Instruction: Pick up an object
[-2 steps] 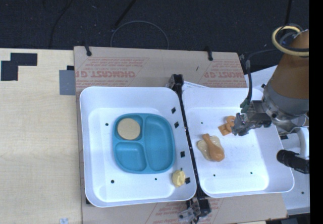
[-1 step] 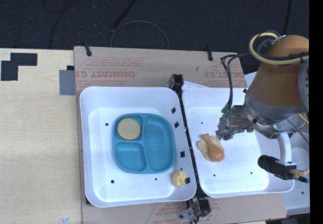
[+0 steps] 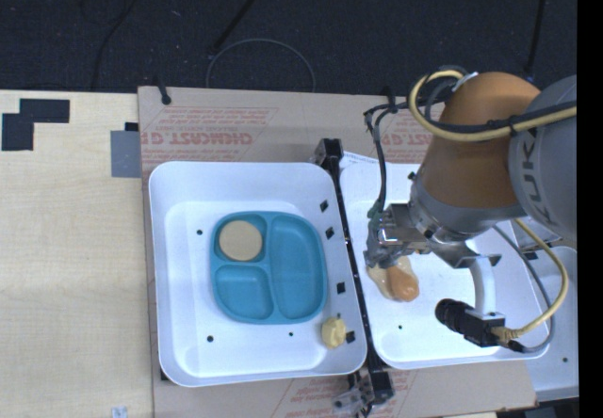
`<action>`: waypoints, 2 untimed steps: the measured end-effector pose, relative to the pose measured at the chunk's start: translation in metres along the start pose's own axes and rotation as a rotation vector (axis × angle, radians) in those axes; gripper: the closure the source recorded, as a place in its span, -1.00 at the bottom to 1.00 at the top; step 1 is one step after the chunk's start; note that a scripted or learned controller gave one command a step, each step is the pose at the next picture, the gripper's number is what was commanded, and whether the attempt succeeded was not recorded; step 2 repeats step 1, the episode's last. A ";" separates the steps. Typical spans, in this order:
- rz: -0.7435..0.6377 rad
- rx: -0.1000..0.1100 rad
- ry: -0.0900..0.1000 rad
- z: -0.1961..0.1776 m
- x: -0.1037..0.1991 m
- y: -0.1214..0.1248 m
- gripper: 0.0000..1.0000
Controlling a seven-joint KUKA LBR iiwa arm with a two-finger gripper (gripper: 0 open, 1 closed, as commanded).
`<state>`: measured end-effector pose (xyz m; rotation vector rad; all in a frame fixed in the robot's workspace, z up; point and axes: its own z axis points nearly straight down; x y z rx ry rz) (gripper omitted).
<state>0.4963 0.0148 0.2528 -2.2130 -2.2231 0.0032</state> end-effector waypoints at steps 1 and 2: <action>0.000 -0.001 0.000 -0.003 0.052 0.001 1.00; 0.000 -0.001 0.000 -0.003 0.052 0.001 1.00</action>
